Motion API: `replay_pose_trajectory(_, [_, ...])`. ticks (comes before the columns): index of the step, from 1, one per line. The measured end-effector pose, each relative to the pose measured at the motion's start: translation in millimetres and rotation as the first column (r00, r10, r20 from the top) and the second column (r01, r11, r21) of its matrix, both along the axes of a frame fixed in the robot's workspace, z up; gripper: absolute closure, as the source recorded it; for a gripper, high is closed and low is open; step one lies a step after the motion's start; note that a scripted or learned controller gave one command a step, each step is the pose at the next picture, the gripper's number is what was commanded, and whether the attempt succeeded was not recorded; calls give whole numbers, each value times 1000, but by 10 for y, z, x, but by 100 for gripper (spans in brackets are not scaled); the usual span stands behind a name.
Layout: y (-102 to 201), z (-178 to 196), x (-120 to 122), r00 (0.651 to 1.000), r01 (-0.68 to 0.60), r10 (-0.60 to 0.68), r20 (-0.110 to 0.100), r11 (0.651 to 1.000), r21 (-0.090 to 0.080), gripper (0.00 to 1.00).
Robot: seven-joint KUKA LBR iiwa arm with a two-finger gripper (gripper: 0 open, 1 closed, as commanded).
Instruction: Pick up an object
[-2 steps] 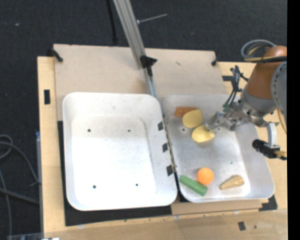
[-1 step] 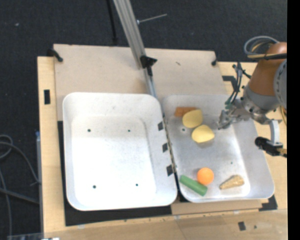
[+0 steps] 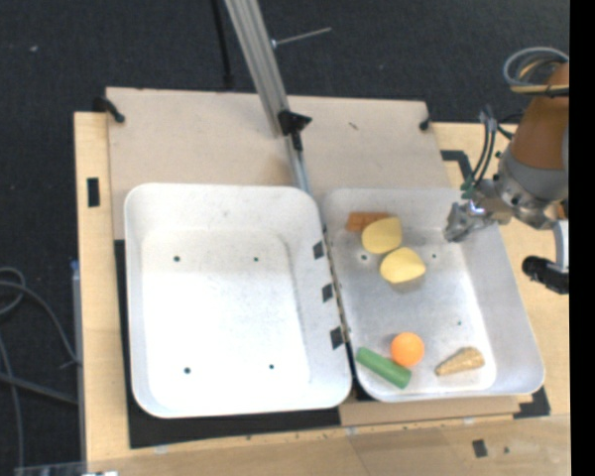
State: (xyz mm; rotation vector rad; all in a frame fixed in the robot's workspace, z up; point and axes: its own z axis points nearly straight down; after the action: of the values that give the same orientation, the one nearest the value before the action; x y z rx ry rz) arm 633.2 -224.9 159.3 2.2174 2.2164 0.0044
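Observation:
The right bin (image 3: 496, 276) holds several small objects. Two pale yellow lumps lie near its back: one (image 3: 382, 235) overlaps an orange-brown piece (image 3: 360, 221), the other (image 3: 403, 266) sits just in front of it. An orange ball (image 3: 408, 349) rests near the front, with a green cylinder (image 3: 383, 367) to its left and a tan wedge (image 3: 460, 362) to its right. My gripper (image 3: 460, 222) hangs over the bin's back right corner, right of the yellow lumps, with nothing seen held in it.
The left bin (image 3: 228, 296) stands beside the right one. A slanted metal rail (image 3: 261, 53) rises from behind the bins. The arm's orange band (image 3: 540, 132) and cables sit at the right edge. Loose cables (image 3: 10, 315) lie off the bench on the left.

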Motion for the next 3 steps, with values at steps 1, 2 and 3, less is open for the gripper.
replay_pose_trajectory(1, [-8, 446, 10, 1000, -2, 2, 0, 1000, 0, 100])
replay_pose_trajectory(2, [-28, 941, 21, 1000, -4, 4, 1, 1000, -1, 100])
replay_pose_trajectory(3, [425, 1007, 7, 1000, -6, 6, -5, 1000, 2, 100])
